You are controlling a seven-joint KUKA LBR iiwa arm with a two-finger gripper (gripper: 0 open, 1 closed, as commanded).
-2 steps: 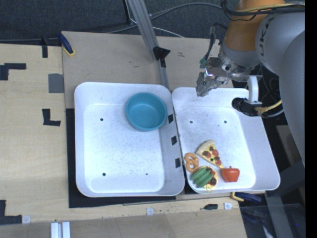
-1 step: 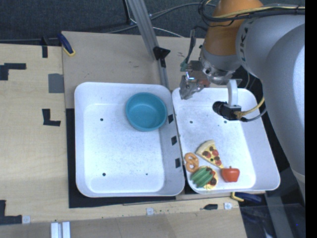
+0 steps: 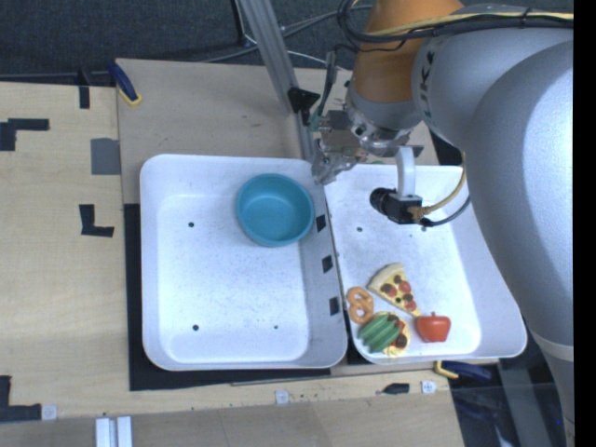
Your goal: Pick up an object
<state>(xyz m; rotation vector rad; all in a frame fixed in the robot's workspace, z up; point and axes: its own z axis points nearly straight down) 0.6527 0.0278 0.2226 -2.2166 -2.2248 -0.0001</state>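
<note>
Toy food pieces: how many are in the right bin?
4, all near its front edge: pizza slice, pretzel, green vegetable, tomato. The arm may hide more.

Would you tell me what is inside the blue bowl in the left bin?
The blue bowl sits near the back right corner of the left bin. Its visible inside shows only plain blue surface; the near wall hides a small strip of the bottom.

1. A blue bowl [image 3: 274, 209] sits at the far right of the left bin [image 3: 177, 277].
2. The arm's jaws [image 3: 328, 168] hang over the bins' shared edge, just beside the bowl.
3. A pizza slice [image 3: 395, 286], pretzel [image 3: 359, 300], green vegetable [image 3: 378, 331] and tomato [image 3: 433, 327] cluster at the near end of the right bin [image 3: 466, 277].
</note>
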